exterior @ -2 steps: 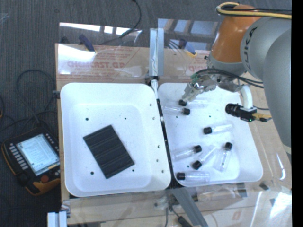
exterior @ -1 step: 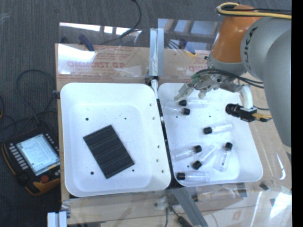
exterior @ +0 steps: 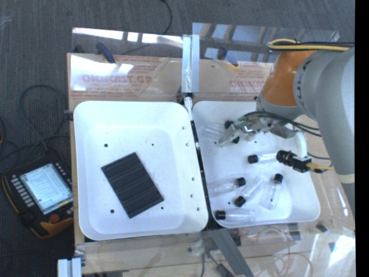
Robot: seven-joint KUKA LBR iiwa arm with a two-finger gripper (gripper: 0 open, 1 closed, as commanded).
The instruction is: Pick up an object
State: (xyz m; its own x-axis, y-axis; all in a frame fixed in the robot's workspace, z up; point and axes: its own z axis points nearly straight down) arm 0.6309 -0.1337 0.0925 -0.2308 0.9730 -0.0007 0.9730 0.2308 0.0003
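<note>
The grey arm (exterior: 328,91) is reaching in from three o'clock, its orange band (exterior: 282,79) sitting at about one o'clock of the scene, and it is bending down over the far half of the right bin (exterior: 308,209). The gripper (exterior: 236,133) is pointing toward nine o'clock and hanging low over that bin's upper left part, near the divider between the two bins; whether its jaws are apart or together I cannot tell, since the tip is blurring into the clear plastic beneath it. A clear vial with a black cap (exterior: 221,127) is lying right at the gripper's tip, but nothing is plainly showing between the fingers. More clear vials with black caps are lying scattered in the same bin: one (exterior: 260,157) near its centre, one (exterior: 272,190) toward five o'clock, two (exterior: 230,186) close together at about seven o'clock of the bin, and one (exterior: 235,215) along the near edge. The left bin (exterior: 92,120) is holding a flat black ribbed slab (exterior: 131,184), lying tilted at its lower middle. A handheld control pendant (exterior: 37,198) is resting on the floor at eight o'clock of the scene.
</note>
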